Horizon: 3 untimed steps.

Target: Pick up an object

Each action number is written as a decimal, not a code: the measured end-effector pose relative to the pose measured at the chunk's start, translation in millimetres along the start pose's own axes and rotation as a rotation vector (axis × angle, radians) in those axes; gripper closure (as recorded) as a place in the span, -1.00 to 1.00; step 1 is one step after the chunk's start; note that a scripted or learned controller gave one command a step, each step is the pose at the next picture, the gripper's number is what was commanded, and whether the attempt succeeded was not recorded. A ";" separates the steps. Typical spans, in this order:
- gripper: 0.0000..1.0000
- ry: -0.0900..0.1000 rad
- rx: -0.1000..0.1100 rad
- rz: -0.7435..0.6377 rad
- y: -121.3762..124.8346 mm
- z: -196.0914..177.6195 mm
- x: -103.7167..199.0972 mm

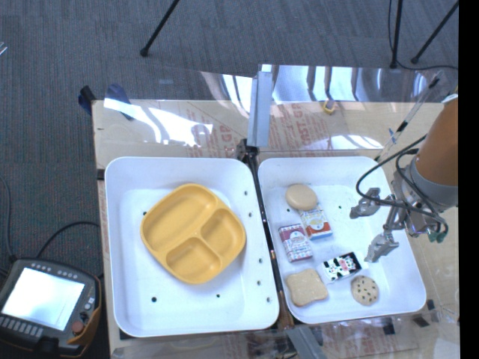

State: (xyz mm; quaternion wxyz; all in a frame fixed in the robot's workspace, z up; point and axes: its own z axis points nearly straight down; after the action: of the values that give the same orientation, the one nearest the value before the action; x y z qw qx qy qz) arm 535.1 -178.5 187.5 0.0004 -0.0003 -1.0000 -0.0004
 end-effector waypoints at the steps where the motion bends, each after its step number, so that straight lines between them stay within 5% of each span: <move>1: -1.00 -0.019 0.005 0.271 28.4 75.4 10.0; 2: -1.00 -0.023 -0.005 0.535 78.0 84.8 -34.3; 3: 1.00 -0.024 -0.009 0.527 82.8 73.5 -36.3</move>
State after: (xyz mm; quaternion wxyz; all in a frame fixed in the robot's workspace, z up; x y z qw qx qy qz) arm 571.4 -95.7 114.1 -0.0115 -0.2605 -0.9654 -0.0045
